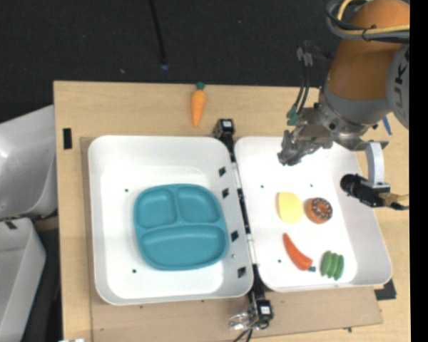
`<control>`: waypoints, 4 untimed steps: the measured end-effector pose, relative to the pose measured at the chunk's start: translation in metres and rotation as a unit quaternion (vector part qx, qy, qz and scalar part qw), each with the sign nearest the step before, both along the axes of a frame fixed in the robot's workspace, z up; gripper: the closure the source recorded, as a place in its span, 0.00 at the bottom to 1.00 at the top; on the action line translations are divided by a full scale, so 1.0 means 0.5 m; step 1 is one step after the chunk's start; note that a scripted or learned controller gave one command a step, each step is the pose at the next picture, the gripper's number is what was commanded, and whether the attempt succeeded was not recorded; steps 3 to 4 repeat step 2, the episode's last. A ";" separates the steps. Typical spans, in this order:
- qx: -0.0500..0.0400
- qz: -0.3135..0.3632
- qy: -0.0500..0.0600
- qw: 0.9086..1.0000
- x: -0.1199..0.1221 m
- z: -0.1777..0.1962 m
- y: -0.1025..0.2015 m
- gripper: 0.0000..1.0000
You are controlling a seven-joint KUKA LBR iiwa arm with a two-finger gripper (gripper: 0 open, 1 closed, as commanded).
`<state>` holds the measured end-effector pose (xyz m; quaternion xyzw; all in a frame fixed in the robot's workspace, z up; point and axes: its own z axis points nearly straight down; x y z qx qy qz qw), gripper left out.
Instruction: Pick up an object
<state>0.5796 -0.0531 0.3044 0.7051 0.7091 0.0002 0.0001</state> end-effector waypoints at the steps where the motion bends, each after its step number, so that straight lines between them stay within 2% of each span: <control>1: 0.000 0.000 0.000 1.000 -0.010 -0.004 0.109 1.00; 2: 0.000 0.001 0.001 1.000 -0.024 -0.037 0.229 1.00; 4: 0.000 0.001 0.001 1.000 -0.024 -0.037 0.229 1.00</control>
